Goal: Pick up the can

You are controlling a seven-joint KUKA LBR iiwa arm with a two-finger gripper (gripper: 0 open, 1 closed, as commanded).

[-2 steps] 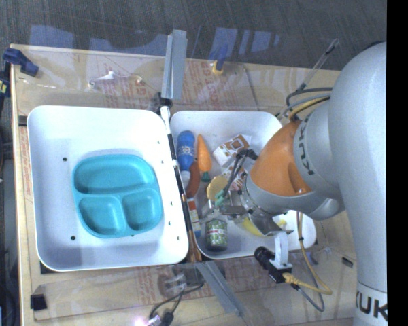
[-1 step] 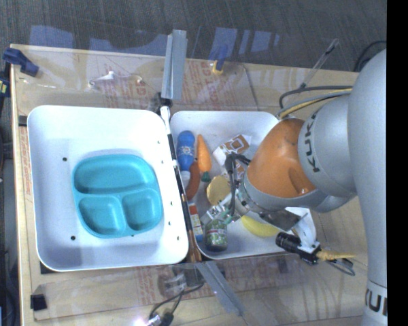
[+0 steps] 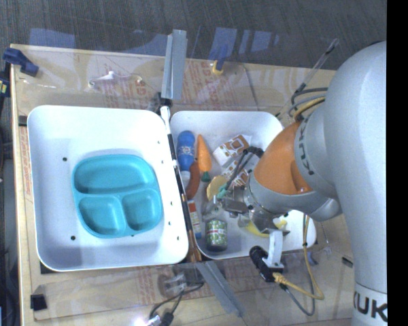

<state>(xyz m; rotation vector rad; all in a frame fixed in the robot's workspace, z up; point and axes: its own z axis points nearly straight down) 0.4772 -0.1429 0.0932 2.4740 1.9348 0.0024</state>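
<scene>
Bright, even light falls from overhead, washing the left bin nearly pure white with a soft bluish shadow along its inner walls. The teal tray shows mild sheen. Pale glare streaks cross the tabletop near its far edge. The arm looms large and slightly soft. Small items in the right bin look grainy and hard to resolve.

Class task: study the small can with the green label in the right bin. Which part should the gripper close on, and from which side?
Judging by its pose, the small green-labelled metal can stands upright near the right white bin's front wall: probably come from above, closing across its round sides just below the rim.
</scene>
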